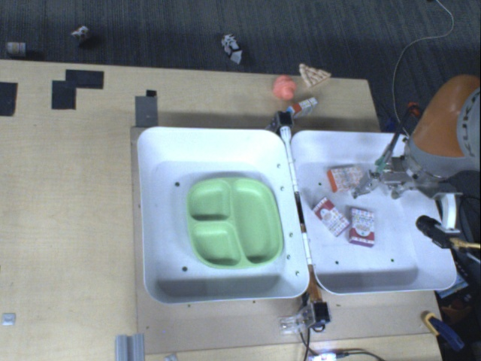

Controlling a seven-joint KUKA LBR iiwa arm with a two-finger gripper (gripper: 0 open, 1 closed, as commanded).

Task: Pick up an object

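Gripper [373,180] over right bin [421,273], approach step; jaw state unclear. Next: descend on packet [345,177] at its 9 o'clock.

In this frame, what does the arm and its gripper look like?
The arm is grey and rounded, with an orange band above the wrist. Its gripper is a small grey metal assembly on thin struts. A thin black cable curves across the dark floor behind the arm.
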